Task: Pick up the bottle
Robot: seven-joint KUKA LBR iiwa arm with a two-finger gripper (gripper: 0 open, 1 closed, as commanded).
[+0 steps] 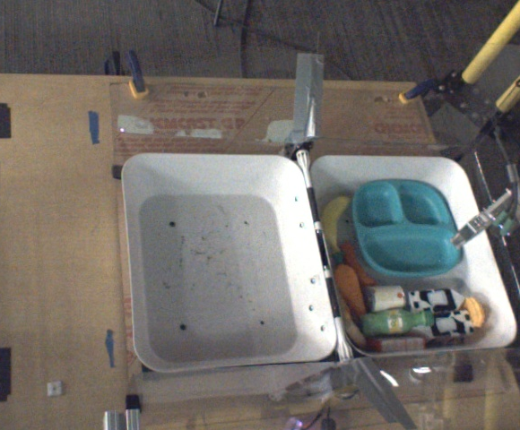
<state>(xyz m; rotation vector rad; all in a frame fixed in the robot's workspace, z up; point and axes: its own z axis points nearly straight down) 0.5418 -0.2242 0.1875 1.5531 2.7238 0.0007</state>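
Operator, you are looking down at two white bins sitting side by side on the bench. The left bin [152,195] is showing only a speckled floor. The right bin [475,191] is carrying the load. A teal divided tray [405,225] is lying in that bin's upper middle, tilted and overlapping a yellow item [334,220] at its 9 o'clock. At the tray's 6 o'clock, the bottle [405,321], green with a pale cap end, is lying on its side along the bin's near wall, pointing roughly from 9 to 3 o'clock. It is resting just beside a small white box [387,297] at its 12 o'clock and a black-and-white patterned piece [446,310] at its 2 o'clock. An orange carrot-shaped piece [351,288] is lying at the bottle's 10 o'clock, close to the divider between the bins. The gripper [472,228] is reaching in at the bin's 3 o'clock side, its grey tip lying against the tray's right edge, well apart from the bottle. You are not being given enough detail there: I cannot tell whether it is released or clenched, and nothing is visibly being held. The bottle is sitting in the bin, untouched by the arm.
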